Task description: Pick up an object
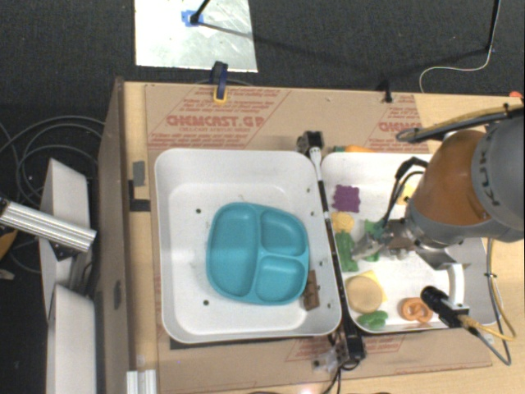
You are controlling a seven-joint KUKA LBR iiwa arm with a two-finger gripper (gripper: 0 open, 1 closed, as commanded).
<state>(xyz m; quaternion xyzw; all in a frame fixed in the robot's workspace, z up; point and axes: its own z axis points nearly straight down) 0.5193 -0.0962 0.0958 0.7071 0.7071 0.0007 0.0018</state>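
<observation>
pincer (367, 247) touching the green toy (348, 251) in right bin (361, 164).

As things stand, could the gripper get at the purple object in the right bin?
Probably yes. The purple object lies apart from the other items at the far end of the right bin, with bare bin floor around it. The gripper sits low over the green pieces close by.

You have two white bins (238, 167), one teal divided plate (258, 253) (left bin), one purple toy (348, 196), one orange pretzel-shaped piece (415, 309).
</observation>
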